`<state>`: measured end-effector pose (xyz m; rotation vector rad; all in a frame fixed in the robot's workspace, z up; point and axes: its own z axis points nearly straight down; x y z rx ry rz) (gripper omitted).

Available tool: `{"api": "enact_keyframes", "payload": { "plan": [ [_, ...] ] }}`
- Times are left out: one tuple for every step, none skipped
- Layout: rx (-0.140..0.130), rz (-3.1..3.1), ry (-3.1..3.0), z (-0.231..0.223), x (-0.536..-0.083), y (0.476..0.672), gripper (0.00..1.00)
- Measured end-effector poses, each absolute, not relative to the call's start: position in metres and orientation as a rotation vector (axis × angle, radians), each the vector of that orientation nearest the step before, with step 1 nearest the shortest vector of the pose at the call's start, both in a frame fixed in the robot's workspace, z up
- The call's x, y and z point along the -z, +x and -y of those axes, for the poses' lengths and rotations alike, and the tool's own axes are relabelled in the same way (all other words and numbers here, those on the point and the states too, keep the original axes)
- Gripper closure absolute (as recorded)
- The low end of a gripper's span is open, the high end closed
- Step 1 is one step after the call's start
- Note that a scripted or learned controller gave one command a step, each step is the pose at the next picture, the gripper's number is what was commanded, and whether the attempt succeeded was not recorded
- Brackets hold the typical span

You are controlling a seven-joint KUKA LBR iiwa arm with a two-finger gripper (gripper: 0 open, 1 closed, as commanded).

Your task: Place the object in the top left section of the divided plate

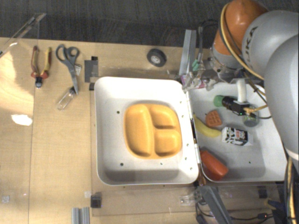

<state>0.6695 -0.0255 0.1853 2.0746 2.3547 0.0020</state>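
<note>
The grey arm [275, 50] looms over the right bin [261, 169], its gripper [198, 78] near that bin's far left corner; whether it is open or closed cannot be told. The left bin [107, 125] carries the yellow divided plate [152, 129]. Candidate objects lie in the right bin: a red piece [214, 164], a banana [205, 127], a waffle-like piece [214, 117]. A good pick probably means centring over one object, clear of neighbours and wall, before closing

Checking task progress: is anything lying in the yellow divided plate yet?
No. All compartments of the yellow divided plate show bare, while the banana and the other items lie in the right bin.
</note>
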Motion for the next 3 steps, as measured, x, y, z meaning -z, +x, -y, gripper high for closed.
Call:
{"api": "enact_keyframes", "payload": {
  "plan": [
    [-0.006,-2.494,1.905,-0.019,-0.186,0.624,1.0],
    [-0.005,-2.578,1.79,-0.039,-0.185,0.6,1.0],
    [-0.006,-2.577,1.791,-0.039,-0.185,0.6,0.0]
  ]
}}
